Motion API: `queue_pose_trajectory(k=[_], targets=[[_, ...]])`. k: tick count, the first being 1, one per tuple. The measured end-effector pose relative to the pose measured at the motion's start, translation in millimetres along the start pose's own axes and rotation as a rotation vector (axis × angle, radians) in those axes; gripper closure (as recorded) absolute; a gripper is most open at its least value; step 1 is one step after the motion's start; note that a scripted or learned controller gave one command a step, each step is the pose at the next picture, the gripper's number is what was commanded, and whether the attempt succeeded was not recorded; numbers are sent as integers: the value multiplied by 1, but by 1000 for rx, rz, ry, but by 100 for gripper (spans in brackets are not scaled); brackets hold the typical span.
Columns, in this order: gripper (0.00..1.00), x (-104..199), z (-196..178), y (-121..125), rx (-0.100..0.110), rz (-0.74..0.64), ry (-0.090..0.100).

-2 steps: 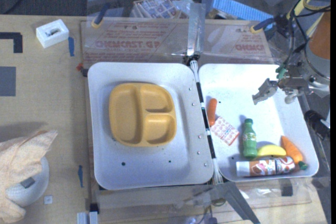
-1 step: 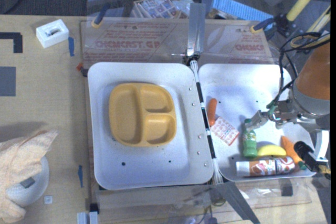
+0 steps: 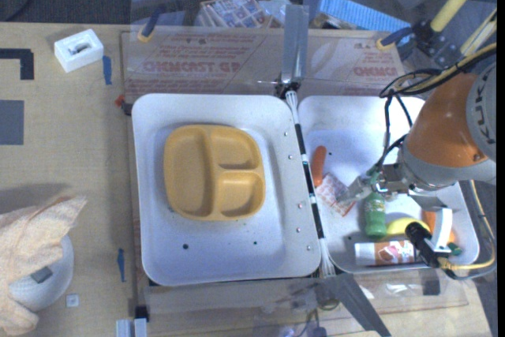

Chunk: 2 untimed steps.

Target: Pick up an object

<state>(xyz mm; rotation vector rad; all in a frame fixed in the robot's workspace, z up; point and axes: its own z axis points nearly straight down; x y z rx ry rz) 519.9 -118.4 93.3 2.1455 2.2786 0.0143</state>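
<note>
you are looking down on two white bins set side by side. the left bin (image 3: 150, 249) holds a yellow divided plate (image 3: 213, 171), lying flat a little left of the bin's middle, with three compartments facing up.

the right bin (image 3: 347, 118) holds the loose things. an orange carrot (image 3: 318, 164) lies near the bin's left wall, pointing up and down the view. just below and right of it sits a small crinkled packet (image 3: 334, 194) in pink and white. a green bottle (image 3: 375, 216) stands or leans close to the packet's right side. a yellow banana-shaped piece (image 3: 401, 226) lies just right of the green bottle, touching or nearly so. along the front wall lies a white tube (image 3: 384, 252) with an orange label, on its side. an orange and white item (image 3: 439, 226) sits near the right end of the bin.

the arm (image 3: 446, 130) comes in from the right, its orange band above the bin's right half. the gripper (image 3: 377, 184) hangs low, right above the green bottle and next to the packet. you cannot tell from this view how far apart its jaws stand, nor whether anything is caught between them; the wrist body and cables hide that part.
</note>
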Motion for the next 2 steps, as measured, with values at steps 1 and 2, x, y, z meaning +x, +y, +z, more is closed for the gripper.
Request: queue_pose_trajectory(k=[1,2], targets=[[100,1,-11,3,-10,2,2],[100,52,-136,64,13,26,1]])
